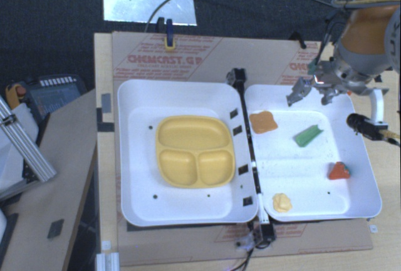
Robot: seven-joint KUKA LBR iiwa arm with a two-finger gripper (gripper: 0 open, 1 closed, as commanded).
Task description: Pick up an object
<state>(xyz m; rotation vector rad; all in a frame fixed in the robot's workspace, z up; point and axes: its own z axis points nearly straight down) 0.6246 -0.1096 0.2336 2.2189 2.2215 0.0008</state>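
Fingers [313,94] spread apart, holding nothing, hang over the right bin's [357,213] far edge, arm slanting in.

We see the bench [106,157] carrying a brown cardboard sheet [188,54] (printed with red lettering). Two shallow white bins rest on the sheet, side by side and touching along a black centre seam: the left bin [135,138] and the right bin [357,169].
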